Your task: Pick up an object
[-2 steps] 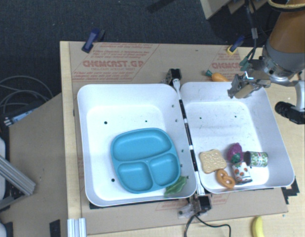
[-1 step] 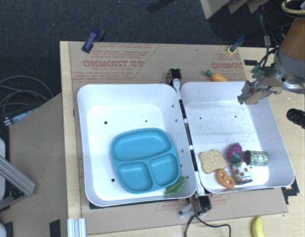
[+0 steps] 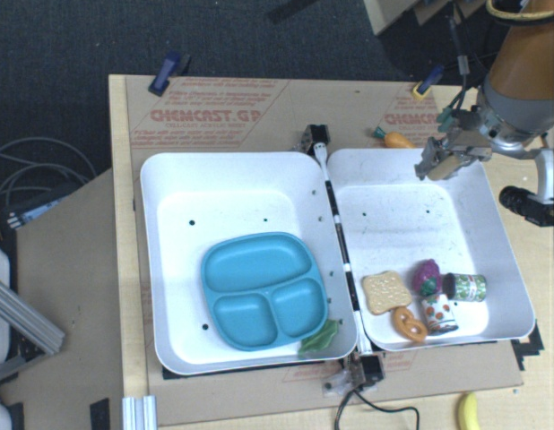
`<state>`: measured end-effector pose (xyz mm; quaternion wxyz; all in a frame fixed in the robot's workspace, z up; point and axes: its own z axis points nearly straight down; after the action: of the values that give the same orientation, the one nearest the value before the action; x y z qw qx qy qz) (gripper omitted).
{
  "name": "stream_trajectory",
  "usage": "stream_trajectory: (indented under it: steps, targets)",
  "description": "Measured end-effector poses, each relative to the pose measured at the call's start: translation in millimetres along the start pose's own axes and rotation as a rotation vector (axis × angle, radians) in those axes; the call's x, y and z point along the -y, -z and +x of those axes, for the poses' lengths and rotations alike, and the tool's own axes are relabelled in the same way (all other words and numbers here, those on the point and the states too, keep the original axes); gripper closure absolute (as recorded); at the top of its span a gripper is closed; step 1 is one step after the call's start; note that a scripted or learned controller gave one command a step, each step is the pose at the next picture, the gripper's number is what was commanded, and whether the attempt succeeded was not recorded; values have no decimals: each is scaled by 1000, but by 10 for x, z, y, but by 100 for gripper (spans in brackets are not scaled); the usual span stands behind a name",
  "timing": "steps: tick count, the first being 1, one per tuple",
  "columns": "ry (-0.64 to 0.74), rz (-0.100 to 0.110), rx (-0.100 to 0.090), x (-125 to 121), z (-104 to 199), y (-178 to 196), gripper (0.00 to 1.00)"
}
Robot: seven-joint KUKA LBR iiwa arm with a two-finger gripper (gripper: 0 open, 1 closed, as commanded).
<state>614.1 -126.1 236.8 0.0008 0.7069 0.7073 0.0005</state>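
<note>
Closest to my camera, a yellow object lies on the bench just outside the near edge of the right bin; I can't make out what it is. I'll take that bin as my landmark.

Inside its near end sits a tight cluster of small things. An orange pretzel-like piece lies at the near wall. Just beside it a small can with a red and white label lies on its side. A tan cracker rests toward the bin's inner wall, touching or nearly touching the pretzel piece. A purple bunch of grapes sits a little deeper in, and a green-labelled can lies next to it toward the outer wall.

Across the shared wall, the left bin carries a blue divided plate, with a green leafy item at the plate's near corner.

Beyond the right bin's far rim, a small orange object lies on the bench.

At the right bin's far outer corner I see the gripper hanging over the rim, well apart from the cluster. It carries nothing I can see, and I cannot tell how it is set.
</note>
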Motion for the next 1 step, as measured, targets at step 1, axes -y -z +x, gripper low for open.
stream_trajectory:
  steps: [1]
  targets:
    - [0, 3, -1, 240, 63, 113, 100]
